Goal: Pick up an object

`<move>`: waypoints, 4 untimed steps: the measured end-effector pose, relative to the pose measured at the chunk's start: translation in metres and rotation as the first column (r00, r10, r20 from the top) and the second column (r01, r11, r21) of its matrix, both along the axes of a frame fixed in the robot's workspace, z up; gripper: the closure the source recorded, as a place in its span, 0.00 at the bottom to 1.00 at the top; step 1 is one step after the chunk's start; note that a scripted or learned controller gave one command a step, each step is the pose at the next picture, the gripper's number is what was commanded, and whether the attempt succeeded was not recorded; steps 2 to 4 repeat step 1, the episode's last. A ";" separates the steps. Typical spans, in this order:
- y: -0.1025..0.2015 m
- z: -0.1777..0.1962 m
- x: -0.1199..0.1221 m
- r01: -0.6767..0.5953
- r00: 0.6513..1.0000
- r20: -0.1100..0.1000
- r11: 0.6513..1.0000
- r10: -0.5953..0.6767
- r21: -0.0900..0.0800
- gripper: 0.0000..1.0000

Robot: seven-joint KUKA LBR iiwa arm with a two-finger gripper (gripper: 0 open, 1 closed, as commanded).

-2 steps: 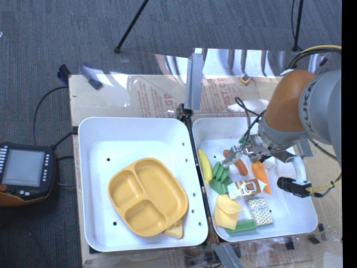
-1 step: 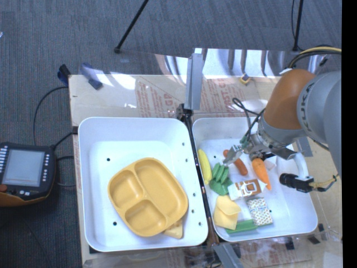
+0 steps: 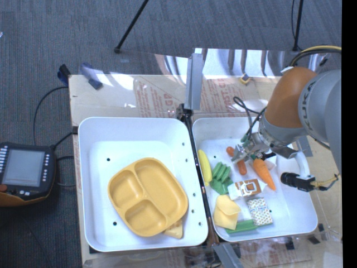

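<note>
My gripper (image 3: 246,149) is low in the right bin (image 3: 295,205), in its upper middle part. It hangs right over a small orange carrot (image 3: 238,161) and next to a larger carrot (image 3: 264,174). Left of these lie a yellow banana (image 3: 204,166) and a green bean bundle (image 3: 221,175). Below them sit a small brown and white carton (image 3: 246,188), a yellow cheese wedge (image 3: 225,212), a patterned packet (image 3: 260,211) and a green stick (image 3: 243,226). The gripper's tip is too small and too mixed with the carrots to read.
The left bin (image 3: 100,144) holds a yellow divided plate (image 3: 148,196) with a pale yellow wedge (image 3: 174,231) poking out beneath its lower edge. A metal post (image 3: 193,82) stands behind the seam between the bins. A teach pendant (image 3: 22,172) lies on the floor at left.
</note>
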State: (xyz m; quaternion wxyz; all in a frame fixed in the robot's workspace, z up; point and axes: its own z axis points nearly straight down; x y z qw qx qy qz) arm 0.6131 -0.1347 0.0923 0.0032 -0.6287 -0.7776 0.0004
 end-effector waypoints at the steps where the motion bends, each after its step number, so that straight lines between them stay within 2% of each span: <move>1: 0.050 0.118 0.011 0.024 1.000 0.011 1.000 -0.024 -0.003 1.00; 4: 0.050 0.118 0.011 0.024 1.000 0.011 1.000 -0.024 -0.003 1.00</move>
